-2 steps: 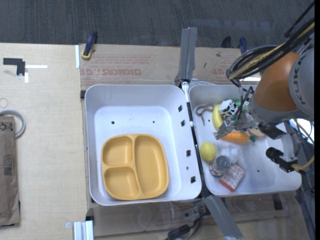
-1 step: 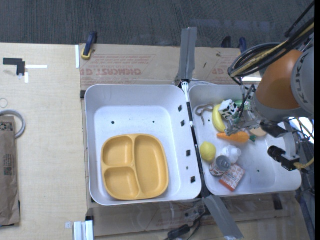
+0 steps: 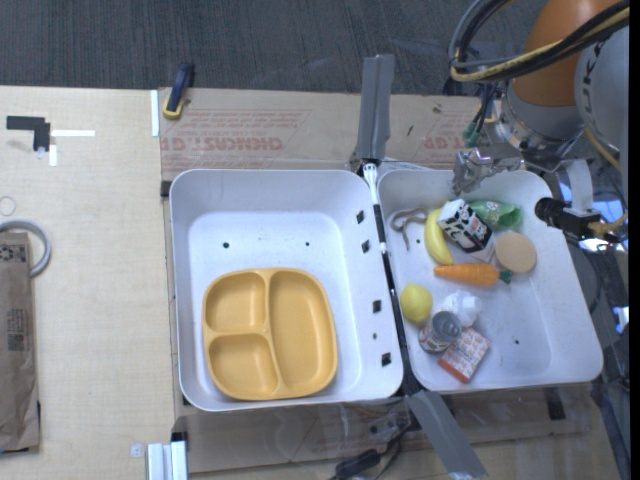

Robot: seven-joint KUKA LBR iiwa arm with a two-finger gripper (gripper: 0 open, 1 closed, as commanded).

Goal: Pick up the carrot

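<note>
**Right bin: carrot among clutter**

Carrot [image 3: 467, 274], tapered, smooth orange, is lying crosswise mid-bin in the right bin [image 3: 545, 353]. Crowding it: banana [image 3: 436, 238] and black-and-white carton [image 3: 464, 225] above, round tan disc [image 3: 516, 254] touching its tip, lemon [image 3: 416, 302] lower left. Gripper [image 3: 470, 168] is hanging at the bin's upper rim; finger state cannot be told. Yellow divided plate [image 3: 270, 332] is sitting in the left bin [image 3: 200, 228].

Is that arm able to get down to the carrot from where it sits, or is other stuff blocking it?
Probably yes. The carrot lies on top in the right bin with its upper side uncovered. A banana and a round tan piece crowd its ends, so the gripper, near the bin's far edge, might bump them.
</note>
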